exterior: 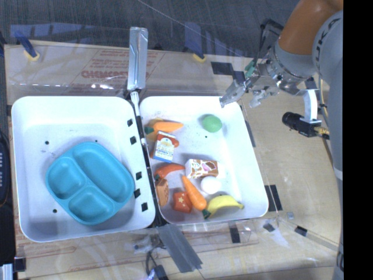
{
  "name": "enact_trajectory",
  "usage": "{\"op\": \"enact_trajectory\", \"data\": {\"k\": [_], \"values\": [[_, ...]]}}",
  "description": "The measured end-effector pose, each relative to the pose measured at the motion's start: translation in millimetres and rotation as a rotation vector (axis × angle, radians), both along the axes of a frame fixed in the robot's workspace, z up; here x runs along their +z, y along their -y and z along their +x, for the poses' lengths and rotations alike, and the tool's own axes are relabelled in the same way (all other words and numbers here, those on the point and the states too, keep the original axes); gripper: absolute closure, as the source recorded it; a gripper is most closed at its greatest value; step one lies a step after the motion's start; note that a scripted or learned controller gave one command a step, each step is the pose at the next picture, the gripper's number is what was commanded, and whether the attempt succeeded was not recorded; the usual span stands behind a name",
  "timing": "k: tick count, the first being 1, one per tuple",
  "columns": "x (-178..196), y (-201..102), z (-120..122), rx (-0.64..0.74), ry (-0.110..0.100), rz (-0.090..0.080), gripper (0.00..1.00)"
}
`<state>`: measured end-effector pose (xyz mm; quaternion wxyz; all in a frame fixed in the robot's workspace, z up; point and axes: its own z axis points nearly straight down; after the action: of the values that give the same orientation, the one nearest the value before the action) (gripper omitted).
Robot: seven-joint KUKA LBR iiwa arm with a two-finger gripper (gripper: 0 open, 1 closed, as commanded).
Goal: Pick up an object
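Hand [240,93], fingers spread and holding nothing, hangs over the bin's far-right corner, near green ball [211,123].

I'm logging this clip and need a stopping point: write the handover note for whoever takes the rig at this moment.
Tool: hangs above the top right rim of the right bin, nothing between its fingers; whether they are open or shut is unclear.
Things: right bin holds a green ball, two carrots, a small carton, a brown-and-white carton, a white egg and a banana. Left bin holds a blue divided tray.
Done: nothing picked.
Left: descend, grasp one object, lift. The green ball is nearest.
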<state>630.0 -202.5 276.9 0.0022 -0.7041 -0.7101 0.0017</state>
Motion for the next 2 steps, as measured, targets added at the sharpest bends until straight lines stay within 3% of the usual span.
{"op": "enact_trajectory", "data": {"k": [1,2], "values": [[-153,-64,6,-0.039,-0.011,0.003,0.0],[-187,-75,21,0.065,-0.002,0.002,0.0]]}}
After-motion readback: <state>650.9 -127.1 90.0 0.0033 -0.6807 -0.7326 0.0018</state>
